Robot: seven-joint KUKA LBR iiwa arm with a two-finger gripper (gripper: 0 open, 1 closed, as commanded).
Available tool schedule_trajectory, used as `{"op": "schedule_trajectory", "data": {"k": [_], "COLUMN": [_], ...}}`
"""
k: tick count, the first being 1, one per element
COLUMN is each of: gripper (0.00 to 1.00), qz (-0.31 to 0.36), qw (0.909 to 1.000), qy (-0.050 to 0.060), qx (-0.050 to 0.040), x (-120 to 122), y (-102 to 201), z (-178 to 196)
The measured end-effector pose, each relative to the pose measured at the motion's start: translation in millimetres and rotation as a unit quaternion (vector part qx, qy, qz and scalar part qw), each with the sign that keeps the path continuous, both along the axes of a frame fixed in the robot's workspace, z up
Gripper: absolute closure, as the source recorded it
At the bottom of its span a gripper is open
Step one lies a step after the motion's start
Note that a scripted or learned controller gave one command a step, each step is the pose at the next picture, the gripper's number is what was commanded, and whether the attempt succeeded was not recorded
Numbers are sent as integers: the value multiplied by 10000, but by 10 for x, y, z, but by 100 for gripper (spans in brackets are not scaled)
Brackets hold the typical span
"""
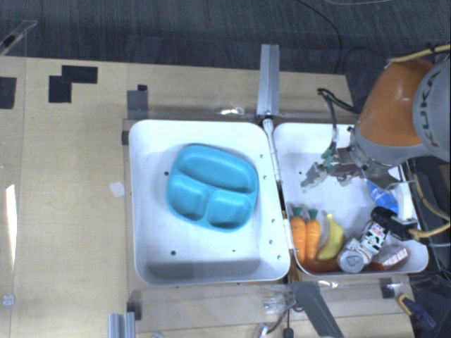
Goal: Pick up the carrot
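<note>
The carrot (299, 236) is orange with a green top and lies in the right bin (296, 146), against its left wall near the front. A second orange piece sits right beside it. My gripper (318, 172) hangs over the middle of the right bin, behind and slightly right of the carrot and apart from it. Its fingers stand open with nothing between them.
A yellow banana (331, 236), a red item (320, 265), a can (350, 260), a black-and-white carton (377, 234) and a blue bottle (384, 192) crowd the right bin's front and right side. The left bin (148, 252) holds a blue divided plate (211, 186).
</note>
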State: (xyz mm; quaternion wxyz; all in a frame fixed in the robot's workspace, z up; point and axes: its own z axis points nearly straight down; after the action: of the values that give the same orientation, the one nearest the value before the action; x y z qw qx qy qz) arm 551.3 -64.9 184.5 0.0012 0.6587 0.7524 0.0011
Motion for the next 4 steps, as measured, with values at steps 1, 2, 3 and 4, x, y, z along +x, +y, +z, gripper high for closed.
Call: {"op": "schedule_trajectory", "data": {"k": [1,2,3,4], "gripper": [0,0,0,0], "qz": [716,926,2193,1795], "qw": [9974,9957,9755,9838], "qy": [-2,6,-165,-22], "qx": [1,-2,-107,-13], "x": [-350,-246,-533,-625], "y": [328,-258,-327,-31], "z": [6,-682,-895,12]}}
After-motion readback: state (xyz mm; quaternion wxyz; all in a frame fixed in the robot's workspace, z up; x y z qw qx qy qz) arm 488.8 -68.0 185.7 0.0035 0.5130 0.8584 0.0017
